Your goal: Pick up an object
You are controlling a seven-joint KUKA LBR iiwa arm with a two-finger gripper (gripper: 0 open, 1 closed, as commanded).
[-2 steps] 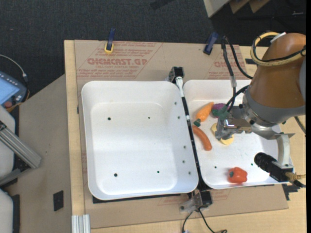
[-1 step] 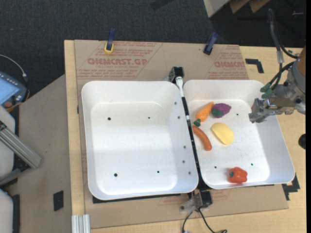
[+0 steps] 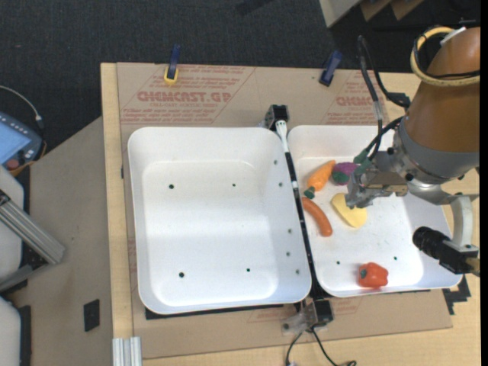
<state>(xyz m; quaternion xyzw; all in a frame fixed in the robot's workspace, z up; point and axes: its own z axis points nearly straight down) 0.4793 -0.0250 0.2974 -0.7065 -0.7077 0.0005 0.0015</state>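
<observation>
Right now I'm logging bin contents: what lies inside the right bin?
The right bin holds a carrot, purple piece, orange sausage, yellow piece and red pepper. The gripper covers part of the yellow piece.

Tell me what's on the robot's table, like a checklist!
Surface: brown bench bearing a left bin and a right bin.
Job's things: in the right bin, carrot, purple toy, yellow piece, sausage, red pepper.
Clutter: nothing seen.
Gripper: gripper over the yellow piece.
Cables: black cable along the arm.
Surroundings: two clamps on the far edge.
</observation>
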